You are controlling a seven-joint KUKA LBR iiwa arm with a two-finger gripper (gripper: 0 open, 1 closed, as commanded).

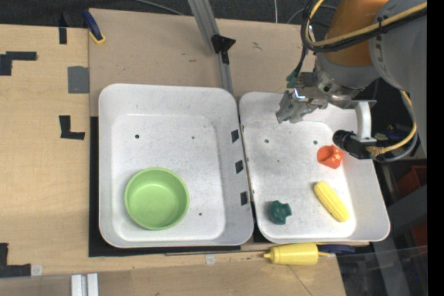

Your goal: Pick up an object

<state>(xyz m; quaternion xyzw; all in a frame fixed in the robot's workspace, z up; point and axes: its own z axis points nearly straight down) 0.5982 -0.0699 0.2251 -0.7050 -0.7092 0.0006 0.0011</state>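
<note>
Claw (pixel 290 111) sits at the right bin's (pixel 366 229) 11 o'clock corner; whether open or closed, cannot tell. Red piece (pixel 330 157) at 3 o'clock, corn cob (pixel 331 201) at 5, dark green toy (pixel 279 211) at 7.

Green bowl (pixel 157 198) in white left bin (pixel 166 97); yellow corn (pixel 331 201), red-orange piece (pixel 330 157), teal lump (pixel 279 212) (dark).
</note>
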